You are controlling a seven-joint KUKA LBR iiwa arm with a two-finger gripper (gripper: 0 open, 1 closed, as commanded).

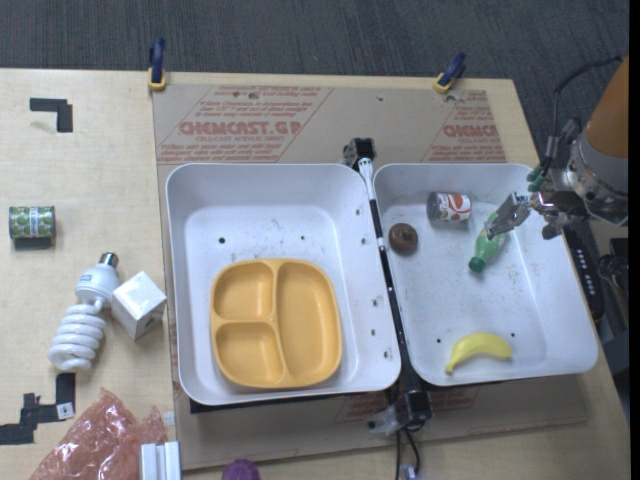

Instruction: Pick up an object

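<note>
Low in the right bin [560, 353] lies the banana [479, 350]; my gripper [528, 211] hangs above, fingers spread, green bottle [487, 247] just beside one fingertip.

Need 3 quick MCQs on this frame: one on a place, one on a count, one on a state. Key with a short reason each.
1. Where does the yellow divided plate lie?
A. In the left bin
B. In the right bin
C. On the bench outside the bins

2. How many loose objects lie in the right bin?
A. Two
B. Four
C. Six

3. How does the green bottle stand with respect to the gripper?
A. Lifted clear above the bin
B. Lying on the bin floor, just below the gripper
C. Outside the bins, on the bench

Key:
1. A: the plate sits on the floor of the left bin.
2. B: a can, a brown round piece, the green bottle and a banana.
3. B: the bottle rests on the white floor, its upper end near the gripper at the bin's right rim.
</note>
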